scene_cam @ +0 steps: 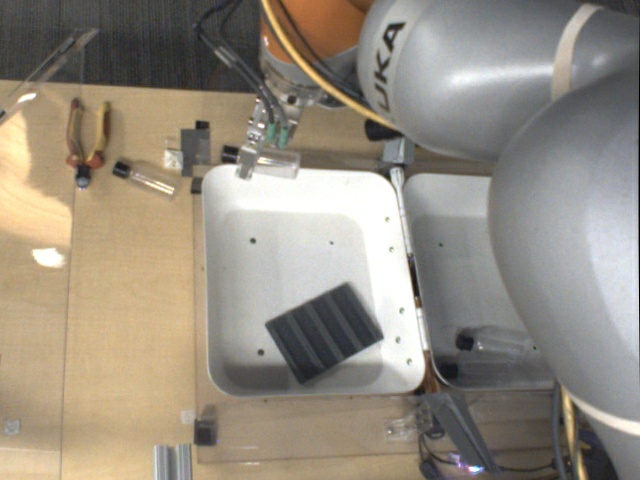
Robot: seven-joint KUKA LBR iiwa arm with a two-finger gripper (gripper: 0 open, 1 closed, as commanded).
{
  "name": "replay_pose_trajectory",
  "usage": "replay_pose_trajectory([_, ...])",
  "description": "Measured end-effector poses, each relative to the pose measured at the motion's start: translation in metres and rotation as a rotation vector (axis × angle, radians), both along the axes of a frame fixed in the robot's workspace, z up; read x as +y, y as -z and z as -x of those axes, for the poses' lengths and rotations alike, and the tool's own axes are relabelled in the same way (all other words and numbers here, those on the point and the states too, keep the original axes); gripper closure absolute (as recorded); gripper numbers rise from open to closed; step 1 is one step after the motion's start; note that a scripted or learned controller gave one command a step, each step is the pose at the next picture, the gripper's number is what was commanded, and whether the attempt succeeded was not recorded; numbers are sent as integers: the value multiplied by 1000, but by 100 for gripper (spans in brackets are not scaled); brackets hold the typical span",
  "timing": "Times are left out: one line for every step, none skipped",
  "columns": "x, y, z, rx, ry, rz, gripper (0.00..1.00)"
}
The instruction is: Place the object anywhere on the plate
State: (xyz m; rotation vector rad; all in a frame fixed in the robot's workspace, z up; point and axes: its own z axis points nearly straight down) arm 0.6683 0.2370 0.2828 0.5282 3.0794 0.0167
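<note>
I am watching the claw point(262, 153) hanging over the far rim of the left bin point(225, 298), at that bin's back-left corner, and I cannot tell from this slanted look down whether it is open or closed; the tip is small and blurs into the pale rim behind it. I am seeing nothing that I could say is held there. The arm point(480, 58) is reaching in from the right and covering most of the right bin point(440, 268).

In the same camera view I am looking at a dark ribbed slab point(323, 332) lying flat and askew on the left bin's floor, toward the near side, well apart from the claw. I am taking this for the plate, though I am judging that from its flat shape alone. In the right bin, near its front-left corner, a small clear tube with a dark cap point(492, 343) is lying on its side; I am guessing this is the object, and it is nowhere near the slab.

Out on the worktop point(120, 318), left of the bins, pliers with red handles point(86, 138) and another small vial point(148, 178) are lying loose.

As I am reading it, nothing is resting on the slab, so the placing is not yet done, and the pick looks undone too.
</note>
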Motion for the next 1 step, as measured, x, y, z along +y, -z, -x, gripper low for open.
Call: replay_pose_trajectory([1,-12,-1,-7,-2,-2,100])
